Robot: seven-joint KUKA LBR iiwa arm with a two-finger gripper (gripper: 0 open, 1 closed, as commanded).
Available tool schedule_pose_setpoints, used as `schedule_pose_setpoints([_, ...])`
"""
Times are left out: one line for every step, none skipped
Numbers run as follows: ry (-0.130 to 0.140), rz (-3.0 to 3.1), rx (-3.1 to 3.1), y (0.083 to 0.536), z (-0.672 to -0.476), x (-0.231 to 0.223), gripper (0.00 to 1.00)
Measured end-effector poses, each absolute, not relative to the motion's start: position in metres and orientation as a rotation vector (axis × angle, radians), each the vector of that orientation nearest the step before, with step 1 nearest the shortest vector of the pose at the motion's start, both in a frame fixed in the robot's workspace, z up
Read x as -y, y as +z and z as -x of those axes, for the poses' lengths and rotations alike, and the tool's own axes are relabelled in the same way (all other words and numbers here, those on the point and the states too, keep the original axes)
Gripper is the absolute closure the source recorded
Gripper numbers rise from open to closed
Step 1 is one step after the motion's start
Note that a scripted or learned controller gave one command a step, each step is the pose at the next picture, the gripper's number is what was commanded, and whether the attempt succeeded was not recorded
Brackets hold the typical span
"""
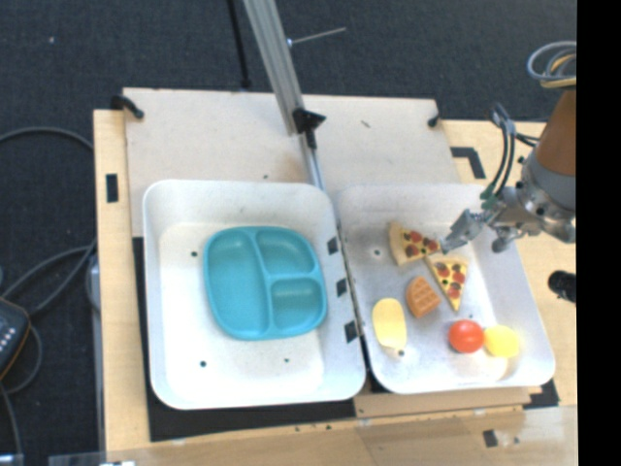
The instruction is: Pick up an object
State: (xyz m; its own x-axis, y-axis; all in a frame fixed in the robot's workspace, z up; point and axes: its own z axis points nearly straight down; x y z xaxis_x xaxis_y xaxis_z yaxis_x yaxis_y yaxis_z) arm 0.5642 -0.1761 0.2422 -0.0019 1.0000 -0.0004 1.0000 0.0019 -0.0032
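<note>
We see the gripper (464, 233) low over the right bin (514, 289), just above and right of the two pizza slices. The upper slice (412, 244) sits just left of the fingertips, its long axis running roughly left-right. The lower slice (450, 281) lies just below the gripper, point aimed down toward the tomato (466, 336).

The fingers look a little apart with nothing between them, so we read the gripper as open and empty, though they are small in the view. Either slice is the likely target, we judge; the lower one is closest, so the coming move is a short drop down and slightly toward the tomato.

Further from the gripper: the bread piece (423, 297) left of the lower slice, the yellow block (390, 323) below that, the lemon (502, 341) touching or just beside the tomato.

The arm (555, 158) comes in from the right of the bin, wrist tilted so the fingers point left and down. The left bin (170, 260) holds a teal plate (264, 282), well apart from the gripper.
</note>
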Motion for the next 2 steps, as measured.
schedule_pose_setpoints([0.005, 2.22, 2.22, 0.192, -0.574, 0.178, 0.0])
schedule_pose_setpoints([0.006, 2.22, 2.218, 0.129, -0.573, 0.174, 0.0])
